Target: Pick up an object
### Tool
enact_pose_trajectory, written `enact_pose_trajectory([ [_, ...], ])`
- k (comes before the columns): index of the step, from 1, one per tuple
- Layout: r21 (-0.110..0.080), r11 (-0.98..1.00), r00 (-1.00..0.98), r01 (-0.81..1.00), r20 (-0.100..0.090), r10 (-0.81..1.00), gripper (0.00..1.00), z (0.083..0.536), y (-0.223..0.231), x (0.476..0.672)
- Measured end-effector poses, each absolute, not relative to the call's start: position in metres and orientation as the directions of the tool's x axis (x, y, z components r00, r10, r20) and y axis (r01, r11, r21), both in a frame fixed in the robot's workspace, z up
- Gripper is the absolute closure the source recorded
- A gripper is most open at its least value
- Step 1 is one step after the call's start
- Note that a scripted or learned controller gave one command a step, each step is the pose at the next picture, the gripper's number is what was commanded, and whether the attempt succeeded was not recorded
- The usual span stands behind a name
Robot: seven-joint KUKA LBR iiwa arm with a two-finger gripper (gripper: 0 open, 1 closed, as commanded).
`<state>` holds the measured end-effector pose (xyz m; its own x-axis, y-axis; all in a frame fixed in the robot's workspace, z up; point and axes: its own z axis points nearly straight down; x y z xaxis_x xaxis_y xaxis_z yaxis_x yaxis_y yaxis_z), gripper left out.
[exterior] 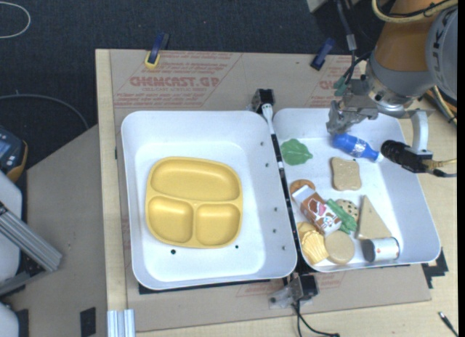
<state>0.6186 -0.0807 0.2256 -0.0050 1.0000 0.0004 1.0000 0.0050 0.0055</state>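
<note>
A white cylinder [381, 249] lies nearest, in the right bin's [429, 219] near corner beside a round cracker [339, 248]. At the far end, the claw [344, 121] hangs just left of a blue bottle [356, 146]; whether it is clenched I cannot tell.

Two white bins [138, 183]; one yellow tray [194, 201]; one blue bottle [356, 146]; one green leaf [296, 152]; one toast slice [346, 174] were present.
</note>
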Motion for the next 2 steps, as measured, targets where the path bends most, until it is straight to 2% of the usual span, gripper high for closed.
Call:
enact_pose_trajectory([
  [1,0.007,0.006,-0.006,1.000,0.000,1.000,1.00,0.2348,-0.0447,0.6649],
  [2,0.004,0.001,-0.001,1.000,-0.002,1.000,1.00,0.2330,-0.0401,0.6673],
])
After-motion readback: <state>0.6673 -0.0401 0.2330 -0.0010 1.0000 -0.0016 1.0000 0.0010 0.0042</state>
